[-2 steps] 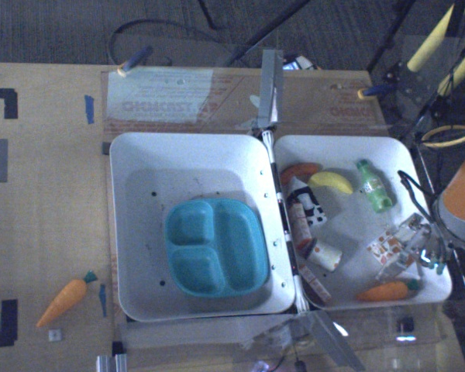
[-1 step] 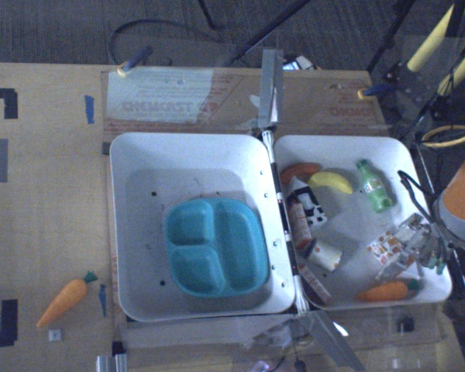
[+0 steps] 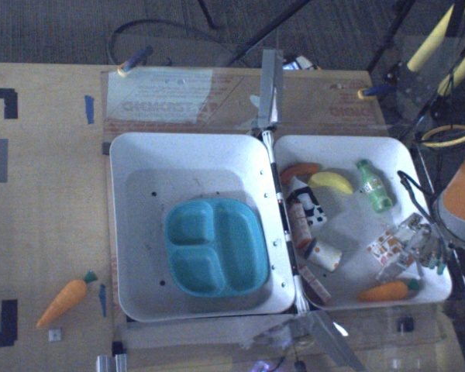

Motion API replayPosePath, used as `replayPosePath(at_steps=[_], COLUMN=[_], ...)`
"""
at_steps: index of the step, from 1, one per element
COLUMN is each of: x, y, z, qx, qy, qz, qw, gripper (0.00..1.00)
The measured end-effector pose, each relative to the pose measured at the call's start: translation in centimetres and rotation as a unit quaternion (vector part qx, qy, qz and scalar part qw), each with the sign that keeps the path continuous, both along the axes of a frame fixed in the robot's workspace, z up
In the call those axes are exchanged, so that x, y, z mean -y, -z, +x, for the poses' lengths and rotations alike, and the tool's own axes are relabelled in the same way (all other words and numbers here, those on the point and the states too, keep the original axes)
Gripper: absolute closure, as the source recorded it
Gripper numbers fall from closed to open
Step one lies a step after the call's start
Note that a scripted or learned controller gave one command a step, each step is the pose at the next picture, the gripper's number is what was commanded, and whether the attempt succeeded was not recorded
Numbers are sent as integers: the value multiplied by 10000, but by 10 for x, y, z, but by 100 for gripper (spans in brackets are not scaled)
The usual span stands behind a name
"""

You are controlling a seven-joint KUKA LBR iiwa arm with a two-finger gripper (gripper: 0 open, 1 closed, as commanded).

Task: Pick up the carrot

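No legible text on anything.

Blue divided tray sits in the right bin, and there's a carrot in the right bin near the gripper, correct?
Not quite. The camera view shows the blue divided tray in the left bin, not the right bin. The rest holds: a carrot lies in the right bin, close to the gripper.

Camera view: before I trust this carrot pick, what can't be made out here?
- Hand: blurred, see-through clutter over the right bin; its finger state is unreadable.
- Arm: cut off by the right edge.
- Carrot in that bin: contact with the hand unclear.
- Packets by the divider: labels too small.
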State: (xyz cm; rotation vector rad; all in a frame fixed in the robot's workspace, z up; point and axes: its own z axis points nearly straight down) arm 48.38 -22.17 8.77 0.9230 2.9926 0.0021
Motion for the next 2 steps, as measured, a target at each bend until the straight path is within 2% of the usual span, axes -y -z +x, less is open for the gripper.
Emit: replayPosePath(at_steps=[1, 2], x=[0, -1], y=[0, -11], z=[0, 1], qx=[1, 22], qy=[0, -1], qz=[1, 2], qw=[10000, 10000], gripper=[0, 100])
